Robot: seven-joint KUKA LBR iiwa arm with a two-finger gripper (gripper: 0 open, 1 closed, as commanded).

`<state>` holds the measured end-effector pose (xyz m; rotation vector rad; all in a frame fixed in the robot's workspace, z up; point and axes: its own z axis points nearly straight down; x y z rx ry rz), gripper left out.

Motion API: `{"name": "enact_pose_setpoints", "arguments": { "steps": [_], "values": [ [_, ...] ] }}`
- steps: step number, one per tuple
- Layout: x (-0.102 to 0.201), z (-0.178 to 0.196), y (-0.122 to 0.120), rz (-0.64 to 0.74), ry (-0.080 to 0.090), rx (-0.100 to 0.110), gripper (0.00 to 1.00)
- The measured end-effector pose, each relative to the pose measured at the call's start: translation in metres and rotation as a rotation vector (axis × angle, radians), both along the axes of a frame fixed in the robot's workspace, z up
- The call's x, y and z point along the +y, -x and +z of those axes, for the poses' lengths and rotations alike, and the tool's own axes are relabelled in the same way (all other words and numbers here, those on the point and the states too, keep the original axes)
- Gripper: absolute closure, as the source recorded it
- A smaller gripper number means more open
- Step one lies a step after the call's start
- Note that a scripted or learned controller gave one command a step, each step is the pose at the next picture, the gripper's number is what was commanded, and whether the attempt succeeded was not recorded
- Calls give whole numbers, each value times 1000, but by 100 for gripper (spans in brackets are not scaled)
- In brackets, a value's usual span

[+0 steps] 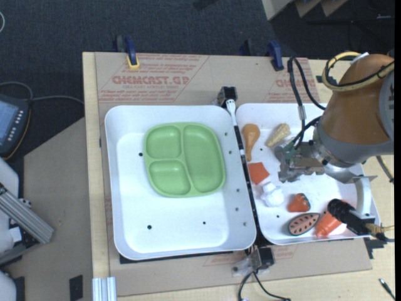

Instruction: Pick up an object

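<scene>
Where the bench [156, 83] lies nearest the camera, the front of the right bin [266, 115] holds a dark oval piece with a reddish rim [304, 224]. An orange cone-shaped piece [326, 226] sits at its right side, apparently touching it. Just behind the oval sits a small red piece [299, 202], and to the left of that, near the bin's left wall, is a white lump [273, 196].

Farther back, an orange-red block [258, 172] lies close to the same wall. The gripper [287, 168] is just beside the block on its right, behind the white lump, with the grey arm and its orange band reaching in from the right. It seems to be over bare bin floor rather than over any one piece. The angle is too poor to tell how wide it stands, and nothing can be seen held in it.

Behind the gripper, a tan pear-shaped piece [250, 135] lies by the left wall. A pale yellow wedge [279, 134] is near it on the right, clear of the pear shape.

In the left bin [125, 199], a green divided plate [185, 158] rests flat, behind the bin's middle. At the bench's far edge, two blue clamps [131, 46] grip the printed sheet that lies under both bins.
</scene>
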<state>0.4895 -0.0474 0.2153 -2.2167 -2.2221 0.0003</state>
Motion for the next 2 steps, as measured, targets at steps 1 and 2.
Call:
{"name": "enact_pose_setpoints", "arguments": {
  "steps": [1, 2],
  "values": [
    [3, 17, 2, -1, 2, -6, 100],
    [-6, -2, 3, -4, 1, 2, 100]
  ]
}}
